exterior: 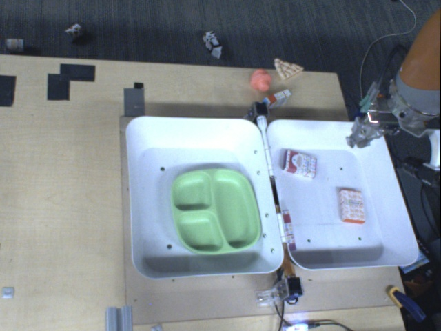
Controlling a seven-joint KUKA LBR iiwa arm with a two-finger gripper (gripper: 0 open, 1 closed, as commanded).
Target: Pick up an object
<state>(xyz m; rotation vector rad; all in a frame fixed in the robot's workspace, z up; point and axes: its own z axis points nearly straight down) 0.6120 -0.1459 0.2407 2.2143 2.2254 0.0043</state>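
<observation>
Gripper (pixel 360 138) over right bin's (pixel 396 185) far rim, opening unclear; red carton (pixel 299 164) left, clear of it.

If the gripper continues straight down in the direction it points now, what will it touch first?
Probably the bare floor of the right bin near its far right corner. The gripper hangs there, apart from the red-and-white carton. Depth is uncertain.

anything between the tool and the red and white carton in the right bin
No, just bare white floor of the right bin between the tool and the red and white carton, per the camera view.
</observation>
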